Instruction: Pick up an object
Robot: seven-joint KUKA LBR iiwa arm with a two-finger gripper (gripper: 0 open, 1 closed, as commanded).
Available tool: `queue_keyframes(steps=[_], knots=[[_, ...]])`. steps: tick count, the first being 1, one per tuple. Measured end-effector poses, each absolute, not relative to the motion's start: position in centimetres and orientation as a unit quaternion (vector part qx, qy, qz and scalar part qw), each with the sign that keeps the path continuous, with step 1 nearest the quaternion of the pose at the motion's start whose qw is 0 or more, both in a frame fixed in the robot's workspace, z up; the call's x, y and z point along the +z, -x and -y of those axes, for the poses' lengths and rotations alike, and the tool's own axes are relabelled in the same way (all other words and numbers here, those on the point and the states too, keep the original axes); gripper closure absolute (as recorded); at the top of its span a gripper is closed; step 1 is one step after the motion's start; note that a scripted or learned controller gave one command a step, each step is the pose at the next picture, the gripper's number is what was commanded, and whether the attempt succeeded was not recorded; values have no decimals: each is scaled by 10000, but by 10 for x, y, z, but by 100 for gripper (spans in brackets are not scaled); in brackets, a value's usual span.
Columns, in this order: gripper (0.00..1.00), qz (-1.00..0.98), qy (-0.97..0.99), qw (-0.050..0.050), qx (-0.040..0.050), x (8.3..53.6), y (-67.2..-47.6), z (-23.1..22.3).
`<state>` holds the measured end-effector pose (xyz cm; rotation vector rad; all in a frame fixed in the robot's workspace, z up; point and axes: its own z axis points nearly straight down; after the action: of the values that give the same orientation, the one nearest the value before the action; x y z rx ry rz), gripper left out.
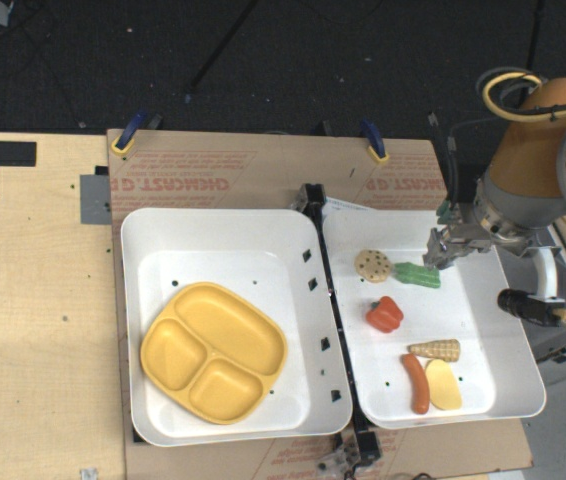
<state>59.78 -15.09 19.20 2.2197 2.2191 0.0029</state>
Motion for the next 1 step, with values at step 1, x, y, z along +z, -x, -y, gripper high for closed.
queue_keyframes(steps=[1], knots=[[100,-7073,-7069,17,13,245,-602,142]])
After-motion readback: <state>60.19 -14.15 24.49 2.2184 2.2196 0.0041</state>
